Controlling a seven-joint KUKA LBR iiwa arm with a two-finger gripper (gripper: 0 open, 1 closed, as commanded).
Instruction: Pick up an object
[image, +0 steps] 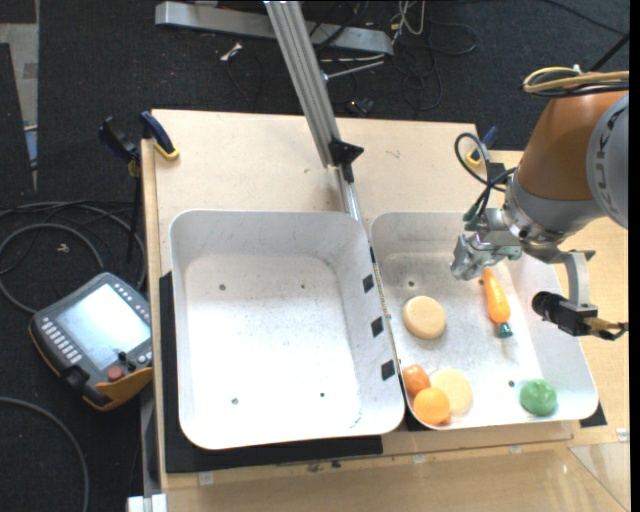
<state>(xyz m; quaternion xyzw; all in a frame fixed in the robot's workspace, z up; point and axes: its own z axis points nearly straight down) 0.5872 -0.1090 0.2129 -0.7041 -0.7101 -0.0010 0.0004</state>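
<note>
Camera view: the gripper (470, 262) is seen low over the right bin (400, 235), near its back wall, just beside the carrot (496, 300). Whether anything is held cannot be told. A pale round disc (425, 317), an orange ball (431, 405) and a green ball (538, 397) are spread across the same bin.

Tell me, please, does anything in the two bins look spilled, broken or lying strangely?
Nothing stands out. The carrot, round cream piece, green piece and orange pieces lie loose in the right bin, none visibly damaged. The gripper is over that bin beside the carrot.
</note>
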